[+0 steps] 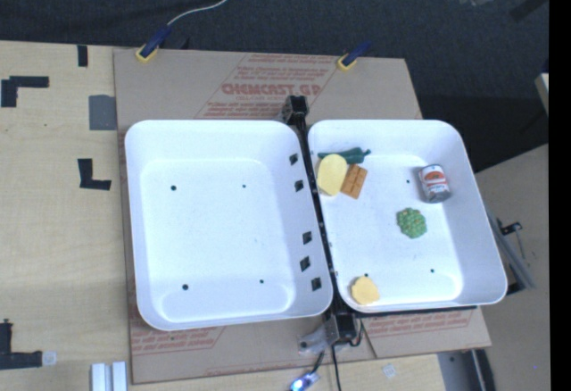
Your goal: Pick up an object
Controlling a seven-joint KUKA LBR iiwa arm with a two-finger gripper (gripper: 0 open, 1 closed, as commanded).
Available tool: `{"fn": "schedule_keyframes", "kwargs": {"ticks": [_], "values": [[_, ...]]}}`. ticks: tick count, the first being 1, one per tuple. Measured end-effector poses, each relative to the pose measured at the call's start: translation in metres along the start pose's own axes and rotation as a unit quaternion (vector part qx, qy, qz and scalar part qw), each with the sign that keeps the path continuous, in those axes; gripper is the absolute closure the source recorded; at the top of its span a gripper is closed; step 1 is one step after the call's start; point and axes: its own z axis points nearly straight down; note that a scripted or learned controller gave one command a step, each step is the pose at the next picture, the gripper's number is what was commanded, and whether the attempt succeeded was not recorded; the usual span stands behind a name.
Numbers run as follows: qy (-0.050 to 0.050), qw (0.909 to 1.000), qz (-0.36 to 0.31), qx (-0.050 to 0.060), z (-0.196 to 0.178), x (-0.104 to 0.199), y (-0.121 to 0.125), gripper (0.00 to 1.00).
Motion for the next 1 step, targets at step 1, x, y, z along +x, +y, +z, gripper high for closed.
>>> {"fn": "schedule_keyframes", "kwargs": {"ticks": [1], "values": [[0.002,0.9999,0.002,0.016,0.2115,0.021,-0.0485,1.0]]}}
